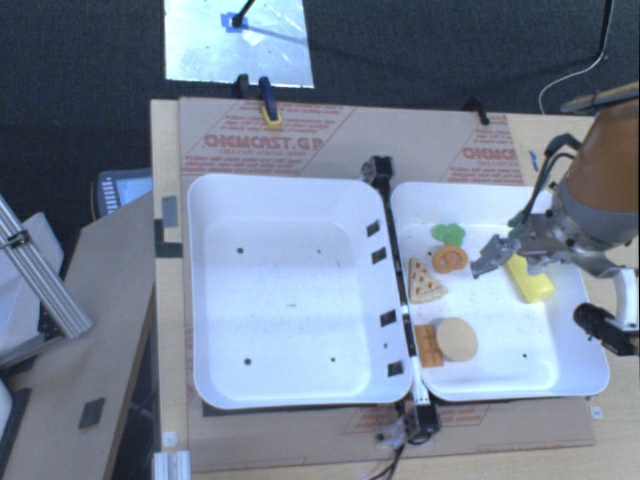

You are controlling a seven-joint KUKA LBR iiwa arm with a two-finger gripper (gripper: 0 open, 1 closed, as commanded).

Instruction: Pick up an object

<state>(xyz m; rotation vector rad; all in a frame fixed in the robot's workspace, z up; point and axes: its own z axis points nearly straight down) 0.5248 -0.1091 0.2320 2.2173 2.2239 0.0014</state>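
My gripper (490, 258) hangs over the middle of the right bin (570, 373), with its dark fingers pointing left and down. They stand open and nothing is between them. A yellow block (532, 282) lies just right of the fingers, partly under the wrist. Left of the fingertips, an orange swirl piece (450, 259) sits a short gap away. A green piece (449, 233) lies above the swirl. A pizza-slice toy (425, 283) rests near the bin's left wall. At the front are a round tan disc (457, 339) and an orange waffle piece (428, 345).
The left bin (290, 288) sits beside the right one, with black clips (385, 258) along the shared wall. A black part of the arm (603, 328) juts over the right bin's front right corner. A shiny metal sheet (238, 28) lies beyond the bench.
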